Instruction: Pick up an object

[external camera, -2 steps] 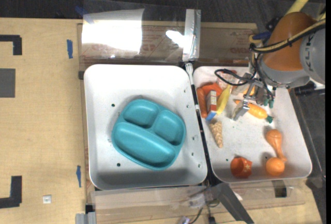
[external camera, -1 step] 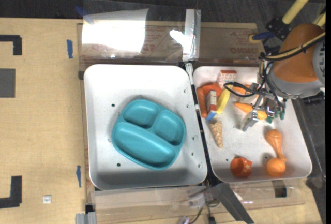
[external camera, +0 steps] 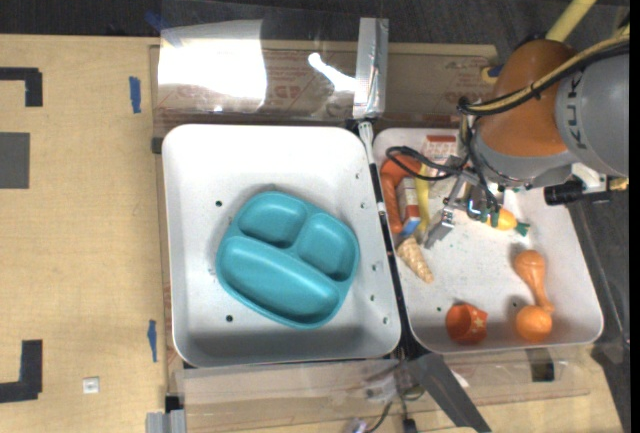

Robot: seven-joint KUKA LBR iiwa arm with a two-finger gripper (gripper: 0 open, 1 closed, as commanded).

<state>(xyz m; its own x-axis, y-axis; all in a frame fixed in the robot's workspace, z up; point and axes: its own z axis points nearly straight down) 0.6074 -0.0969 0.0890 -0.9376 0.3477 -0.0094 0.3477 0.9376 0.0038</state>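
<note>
Arm enters from 3 o'clock, orange band over the upper right bin. Gripper hangs low over the bin's left half, fingers pointing toward 7 o'clock. Jaws appear slightly apart with nothing visibly between them; the tips are small and cluttered by cabling, so this reading is tentative.

Nearest candidate: pale cone-shaped item, lying just beside the fingertips at their 7 o'clock. Its long axis runs roughly 11-to-5 o'clock, wide end toward the bin's left wall. Cannot tell whether a tip touches it.

Other contents of the right bin:
- orange and yellow stick-like pieces along the left wall, at 10 o'clock from the jaws, axes near 12-to-6
- red round item at 5 o'clock, well apart
- orange drumstick-shaped item and orange ball toward 4 o'clock, near the right wall

Left bin carries a teal divided tray, well apart at 9 o'clock.

Judgement: pick not yet made. The cone is the likely target; a short drop toward 7 o'clock would straddle it, and jaws closing across its narrow width, i.e. along 8-to-2, should seat best. Risk: nudging it against the left wall
</note>
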